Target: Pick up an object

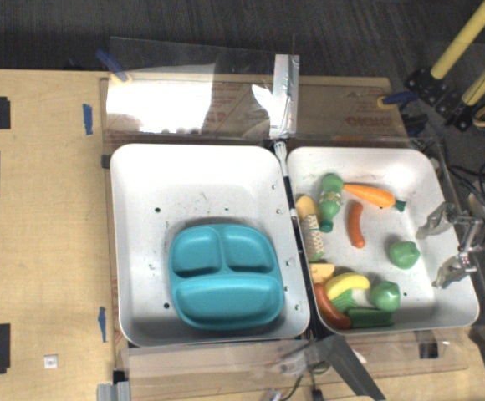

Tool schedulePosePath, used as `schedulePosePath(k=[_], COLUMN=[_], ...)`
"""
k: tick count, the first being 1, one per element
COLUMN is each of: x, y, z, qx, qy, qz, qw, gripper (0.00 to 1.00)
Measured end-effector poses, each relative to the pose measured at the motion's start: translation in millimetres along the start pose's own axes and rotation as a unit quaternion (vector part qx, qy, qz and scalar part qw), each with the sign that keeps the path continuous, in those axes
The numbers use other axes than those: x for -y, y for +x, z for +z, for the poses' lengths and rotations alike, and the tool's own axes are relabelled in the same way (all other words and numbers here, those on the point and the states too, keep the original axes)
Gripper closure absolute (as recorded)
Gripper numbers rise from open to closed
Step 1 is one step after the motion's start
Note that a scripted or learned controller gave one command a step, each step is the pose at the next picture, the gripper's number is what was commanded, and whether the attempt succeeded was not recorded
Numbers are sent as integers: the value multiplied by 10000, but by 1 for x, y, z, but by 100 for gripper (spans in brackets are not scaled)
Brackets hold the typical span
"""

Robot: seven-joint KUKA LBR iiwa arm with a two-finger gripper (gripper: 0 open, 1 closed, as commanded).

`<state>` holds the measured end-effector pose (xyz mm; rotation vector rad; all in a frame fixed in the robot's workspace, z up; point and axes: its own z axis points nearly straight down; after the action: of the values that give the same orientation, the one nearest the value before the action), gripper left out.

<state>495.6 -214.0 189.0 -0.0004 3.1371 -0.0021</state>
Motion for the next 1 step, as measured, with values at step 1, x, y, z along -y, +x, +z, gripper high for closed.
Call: schedulePosePath(k=[1], x=[-30], y=[-20], z=[99], qx=[39], qy=[15], qz=[-678], qw=[9977], gripper=[0])
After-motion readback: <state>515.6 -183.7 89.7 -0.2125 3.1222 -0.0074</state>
